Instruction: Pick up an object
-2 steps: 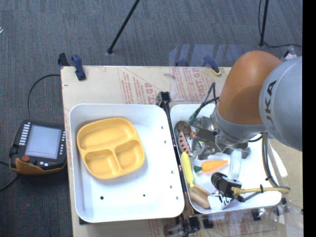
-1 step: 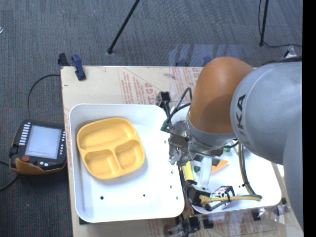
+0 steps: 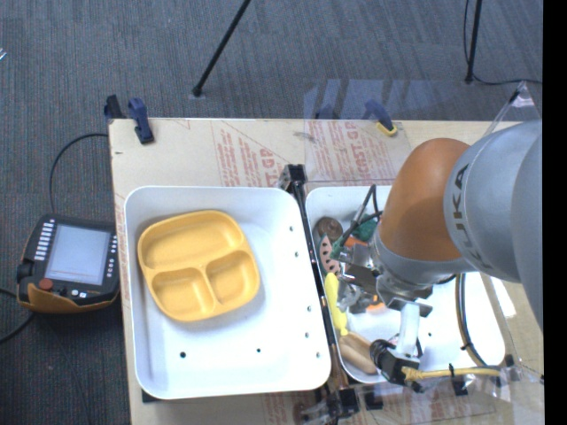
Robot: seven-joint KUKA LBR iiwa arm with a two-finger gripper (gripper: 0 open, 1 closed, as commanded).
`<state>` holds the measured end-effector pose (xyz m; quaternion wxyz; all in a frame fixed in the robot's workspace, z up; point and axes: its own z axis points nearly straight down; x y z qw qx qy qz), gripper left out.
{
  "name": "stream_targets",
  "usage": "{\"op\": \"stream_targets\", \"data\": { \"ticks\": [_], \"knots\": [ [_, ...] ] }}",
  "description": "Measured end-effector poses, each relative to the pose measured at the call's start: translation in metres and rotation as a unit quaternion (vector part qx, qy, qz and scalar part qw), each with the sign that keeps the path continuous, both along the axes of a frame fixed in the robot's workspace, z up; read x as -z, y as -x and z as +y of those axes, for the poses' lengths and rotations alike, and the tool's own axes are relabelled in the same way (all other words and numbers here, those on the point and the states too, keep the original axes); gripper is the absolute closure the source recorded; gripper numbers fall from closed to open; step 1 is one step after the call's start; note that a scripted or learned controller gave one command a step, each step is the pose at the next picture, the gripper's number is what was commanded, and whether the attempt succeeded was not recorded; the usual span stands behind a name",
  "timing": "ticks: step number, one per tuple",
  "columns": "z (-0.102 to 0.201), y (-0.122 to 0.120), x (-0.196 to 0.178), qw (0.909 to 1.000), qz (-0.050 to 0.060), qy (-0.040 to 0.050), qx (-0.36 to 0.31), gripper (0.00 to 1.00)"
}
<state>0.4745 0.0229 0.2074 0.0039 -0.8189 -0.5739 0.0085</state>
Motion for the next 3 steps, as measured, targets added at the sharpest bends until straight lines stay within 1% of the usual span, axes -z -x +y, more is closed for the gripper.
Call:
{"op": "stream_targets", "data": {
  "ticks": [1,2,3],
  "knots": [
    [0.025,-0.049,0.025,0.9965,-0.002,-0.0026,-0.083,1.0],
    [-0.064,-0.08,0.014,0.9858,-0.004,-0.0034,-0.168,1.0],
    [-0.037,-0.07,0.003,0.9956,-0.003,-0.0005,0.093,1.0]
  ]
}}
